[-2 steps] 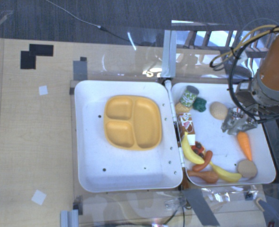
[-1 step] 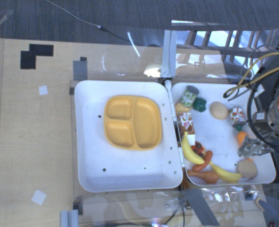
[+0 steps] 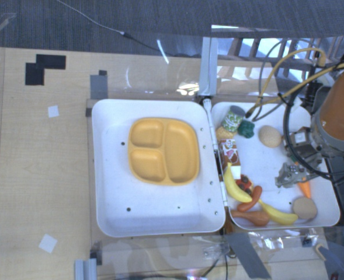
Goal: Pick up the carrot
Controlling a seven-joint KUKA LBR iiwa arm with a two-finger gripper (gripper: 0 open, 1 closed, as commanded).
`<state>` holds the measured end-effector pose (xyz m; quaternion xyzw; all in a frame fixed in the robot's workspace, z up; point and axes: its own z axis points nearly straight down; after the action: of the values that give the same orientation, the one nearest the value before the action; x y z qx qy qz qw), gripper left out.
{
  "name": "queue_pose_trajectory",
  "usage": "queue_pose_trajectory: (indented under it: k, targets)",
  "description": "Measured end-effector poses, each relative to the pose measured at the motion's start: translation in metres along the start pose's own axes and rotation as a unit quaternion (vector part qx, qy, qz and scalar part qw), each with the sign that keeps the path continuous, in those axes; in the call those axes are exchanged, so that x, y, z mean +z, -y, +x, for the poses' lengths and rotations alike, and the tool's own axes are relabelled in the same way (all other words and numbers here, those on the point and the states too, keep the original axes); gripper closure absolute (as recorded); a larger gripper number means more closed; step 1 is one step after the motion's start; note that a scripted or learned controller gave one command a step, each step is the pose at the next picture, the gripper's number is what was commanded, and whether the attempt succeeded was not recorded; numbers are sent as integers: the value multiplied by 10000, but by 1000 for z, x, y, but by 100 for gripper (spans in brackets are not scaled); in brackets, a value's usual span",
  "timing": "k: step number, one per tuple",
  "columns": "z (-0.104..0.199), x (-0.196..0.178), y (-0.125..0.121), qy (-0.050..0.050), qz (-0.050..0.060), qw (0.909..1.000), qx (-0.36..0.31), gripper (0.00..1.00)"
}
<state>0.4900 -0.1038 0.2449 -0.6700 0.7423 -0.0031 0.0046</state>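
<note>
The carrot (image 3: 304, 188) is a small bright orange piece lying in the right bin (image 3: 326, 217), near its right wall. My gripper (image 3: 289, 175) hangs low in that bin, just left of and slightly above the carrot, touching or nearly touching its upper end. The grey arm with its orange band (image 3: 342, 107) comes in from the right and hides part of the bin's far right side. From this angle I cannot make out whether the carrot is in its grasp.
Around the carrot lie a brown round item (image 3: 304, 207), two bananas (image 3: 280, 214), a red sausage (image 3: 250, 198), an orange-brown piece (image 3: 253, 217), a beige ball (image 3: 270, 136), a bottle (image 3: 231, 152) and green items (image 3: 246, 129). The left bin (image 3: 110, 214) holds a yellow divided plate (image 3: 163, 150).
</note>
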Motion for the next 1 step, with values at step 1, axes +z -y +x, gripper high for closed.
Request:
queue_pose_trajectory:
  k: [1]
  targets:
    - [53,123,27,15,-64,9908,-1355,100]
